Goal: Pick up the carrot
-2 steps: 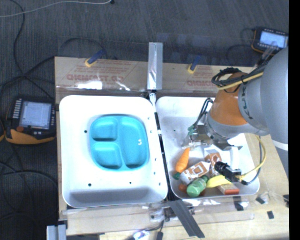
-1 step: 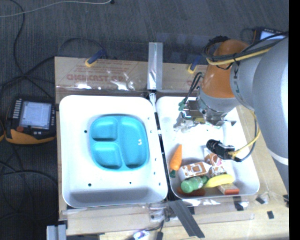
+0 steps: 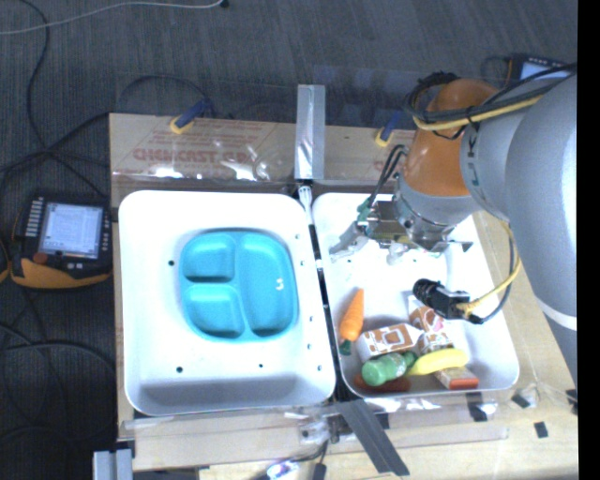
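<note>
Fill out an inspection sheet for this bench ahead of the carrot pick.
Surface: left bin and right bin, white, side by side on a brown board.
Job's things: carrot lies in the right bin near its left wall, tip toward the back.
Clutter: blue tray in the left bin; carton, green item and banana crowded at the right bin's front, beside the carrot.
Grippers: gripper over the right bin's back part, apart from the carrot.
Cables: pale cable on the floor at the far left.
Surroundings: pendant with a lit screen left of the bench; yellow clamp on the board's back edge.
</note>
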### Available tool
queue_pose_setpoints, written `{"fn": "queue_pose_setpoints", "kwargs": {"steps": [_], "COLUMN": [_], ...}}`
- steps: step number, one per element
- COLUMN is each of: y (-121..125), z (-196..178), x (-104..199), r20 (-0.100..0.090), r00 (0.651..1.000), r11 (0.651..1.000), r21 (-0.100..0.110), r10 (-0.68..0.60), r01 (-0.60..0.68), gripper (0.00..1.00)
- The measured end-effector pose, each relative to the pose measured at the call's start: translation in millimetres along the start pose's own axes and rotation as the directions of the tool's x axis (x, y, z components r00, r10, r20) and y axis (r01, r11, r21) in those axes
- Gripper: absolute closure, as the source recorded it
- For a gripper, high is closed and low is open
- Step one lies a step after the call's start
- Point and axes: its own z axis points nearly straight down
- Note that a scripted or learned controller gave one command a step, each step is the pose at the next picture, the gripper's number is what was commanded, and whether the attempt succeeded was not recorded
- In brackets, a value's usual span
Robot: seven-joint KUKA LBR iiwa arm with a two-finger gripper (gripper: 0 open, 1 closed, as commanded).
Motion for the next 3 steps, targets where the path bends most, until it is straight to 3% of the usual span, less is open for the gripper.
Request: {"fn": "queue_pose_setpoints", "kwargs": {"steps": [1, 2, 3], "y": [-35.8, -14.6, -15.0], "z": [50.4, 93.9, 93.3], "x": [-54.6, -57.6, -58.3], "r20": [-0.001, 0.001, 0.009], "r00": [0.999, 0.987, 0.914], "r11": [0.999, 0.987, 0.914], "r21": [0.002, -0.009, -0.013], "r10": [0.04, -0.159, -0.406], "r01": [-0.04, 0.159, 0.406], "gripper": [0.0, 0.0, 0.0]}}
